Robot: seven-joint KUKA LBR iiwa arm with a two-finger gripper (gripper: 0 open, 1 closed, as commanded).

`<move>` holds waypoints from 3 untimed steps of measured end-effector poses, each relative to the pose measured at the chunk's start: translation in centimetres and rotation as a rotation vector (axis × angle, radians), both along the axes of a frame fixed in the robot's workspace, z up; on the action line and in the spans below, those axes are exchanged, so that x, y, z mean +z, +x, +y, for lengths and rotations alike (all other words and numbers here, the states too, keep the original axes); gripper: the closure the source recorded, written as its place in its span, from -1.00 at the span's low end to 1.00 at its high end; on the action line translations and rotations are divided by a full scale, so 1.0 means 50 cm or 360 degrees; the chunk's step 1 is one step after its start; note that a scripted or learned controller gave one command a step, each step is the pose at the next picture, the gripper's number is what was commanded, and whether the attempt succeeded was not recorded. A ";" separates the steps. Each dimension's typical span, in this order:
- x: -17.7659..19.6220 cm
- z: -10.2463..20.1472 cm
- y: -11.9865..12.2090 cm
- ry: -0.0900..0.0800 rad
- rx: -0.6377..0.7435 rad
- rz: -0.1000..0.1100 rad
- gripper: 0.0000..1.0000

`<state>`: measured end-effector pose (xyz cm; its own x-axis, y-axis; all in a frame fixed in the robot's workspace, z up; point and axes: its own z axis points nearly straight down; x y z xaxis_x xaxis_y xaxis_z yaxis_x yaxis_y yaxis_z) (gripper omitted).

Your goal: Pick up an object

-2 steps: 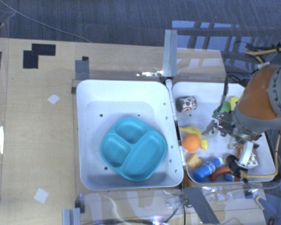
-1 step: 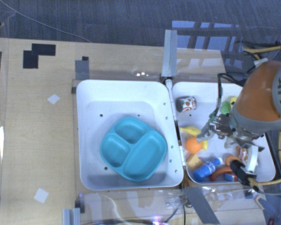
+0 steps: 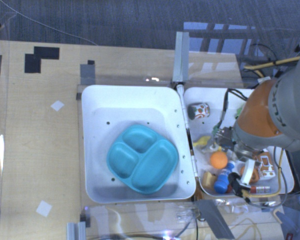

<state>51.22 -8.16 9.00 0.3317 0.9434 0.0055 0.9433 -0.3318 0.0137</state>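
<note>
The right bin point(image 3: 288, 176) holds several small things. An orange ball point(image 3: 219, 160) lies near its middle, with a blue bottle-like object point(image 3: 222, 182) and a tan piece point(image 3: 207, 178) just in front of it. A yellow item point(image 3: 202, 142) lies by the left wall, and a small white and grey can point(image 3: 199, 110) sits at the back. The gripper point(image 3: 228, 144) hangs low over the bin's middle, right beside and slightly behind the orange ball. The arm's orange band point(image 3: 257, 115) and wrist cover its top.
A red and white box point(image 3: 265, 167) and a thin marker-like stick point(image 3: 260, 189) lie at the right bin's front right. The left bin point(image 3: 97, 109) holds a blue divided plate point(image 3: 142, 157). A raised divider point(image 3: 186, 134) separates the bins.
</note>
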 end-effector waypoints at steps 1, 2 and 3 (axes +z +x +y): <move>0.059 -0.040 -0.014 -0.0001 0.0027 0.0019 -1.00; 0.004 -0.094 0.013 0.0001 -0.0095 0.0021 -1.00; 0.001 -0.148 -0.034 0.0007 -0.0059 0.0000 -1.00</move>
